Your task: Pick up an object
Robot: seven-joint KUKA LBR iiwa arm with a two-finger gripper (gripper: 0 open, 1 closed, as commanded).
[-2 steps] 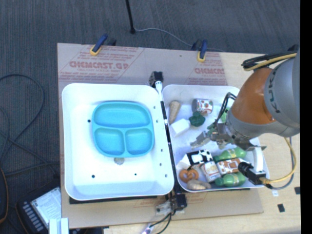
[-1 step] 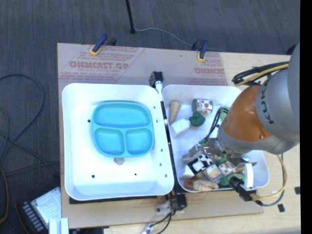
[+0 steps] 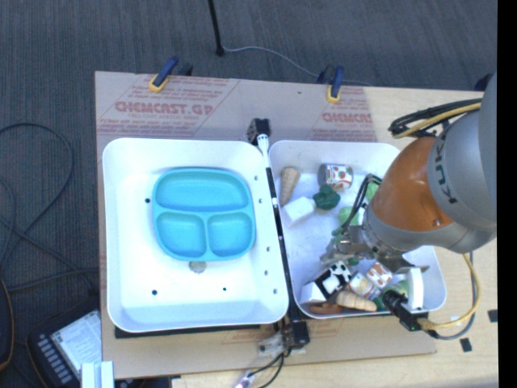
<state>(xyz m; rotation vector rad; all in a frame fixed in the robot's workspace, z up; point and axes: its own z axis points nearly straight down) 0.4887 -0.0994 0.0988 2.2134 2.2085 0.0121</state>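
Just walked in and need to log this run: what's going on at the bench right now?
The arm reaches over the right bin, its gripper down among a clutter of small toys near the bin's front. Nothing is visibly lifted. An ice cream cone and a small can lie near the bin's back. The left bin holds a blue divided tray.

— Where does the camera sit?
— Fixed above the worktop [image 3: 452, 330], looking down at a slant, far enough to frame both white bins [image 3: 129, 297].
— And the arm [image 3: 440, 192]?
— It enters from the right.
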